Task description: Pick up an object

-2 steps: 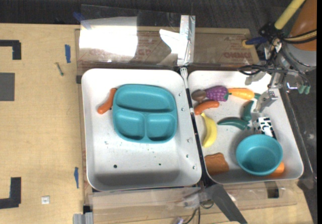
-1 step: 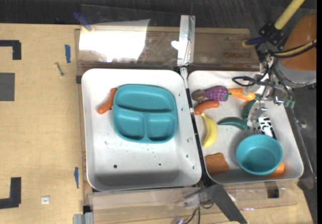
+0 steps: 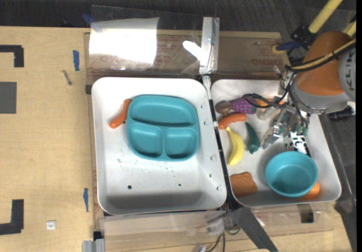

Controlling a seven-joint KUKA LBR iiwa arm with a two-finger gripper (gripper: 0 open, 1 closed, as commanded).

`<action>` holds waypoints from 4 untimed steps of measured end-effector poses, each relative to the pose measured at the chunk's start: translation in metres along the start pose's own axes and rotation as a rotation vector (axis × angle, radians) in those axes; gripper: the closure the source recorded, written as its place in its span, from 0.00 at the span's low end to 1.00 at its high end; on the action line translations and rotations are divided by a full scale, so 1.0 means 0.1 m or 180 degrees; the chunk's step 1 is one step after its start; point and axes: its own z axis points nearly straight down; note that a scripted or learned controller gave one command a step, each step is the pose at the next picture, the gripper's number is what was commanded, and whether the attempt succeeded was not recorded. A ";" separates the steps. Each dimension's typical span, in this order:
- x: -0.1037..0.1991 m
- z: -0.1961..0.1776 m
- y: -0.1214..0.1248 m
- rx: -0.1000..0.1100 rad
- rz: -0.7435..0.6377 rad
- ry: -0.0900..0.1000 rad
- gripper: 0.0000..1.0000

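2 shallow white bins sat side by side on the bench (image 3: 39, 132), the left bin (image 3: 107, 183) and the right bin (image 3: 331, 180) meeting at a shared rim near the middle of the view. The grey arm (image 3: 339, 75), with its orange band (image 3: 322, 61), reached in from the right over the right bin's upper right corner, tilted downward and to the left. Its gripper (image 3: 281, 129) hung low over the middle of the right bin, above the gap between the teal bowl and the items along the top wall; whether it was spread or pressed together could not be told, and nothing showed between its tips.

In the left bin, a teal divided plate (image 3: 163, 126) with 3 compartments filled the upper middle, leaving bare floor below it and to its left. An orange carrot-like piece (image 3: 119, 114) leaned against the plate's left edge.

The right bin was crowded. A teal bowl (image 3: 291, 173) stood upright near the lower right corner, with a black-and-white piece (image 3: 298, 143) just above it. A yellow banana (image 3: 235, 148) lay near the left wall, a brown piece (image 3: 243, 183) below it, a dark green piece (image 3: 251, 139) just to its right. A red-orange sausage shape (image 3: 233, 120) and a purple item (image 3: 242, 105) lay near the top wall. Bare floor there was scarce.
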 end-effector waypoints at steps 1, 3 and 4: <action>0.54 -0.02 0.48 -0.0003 -0.0002 -0.0006 0.00; 0.85 -0.02 0.29 0.0002 0.1132 -0.0011 0.00; 0.24 -1.03 0.67 -0.0007 0.1101 -0.0019 0.00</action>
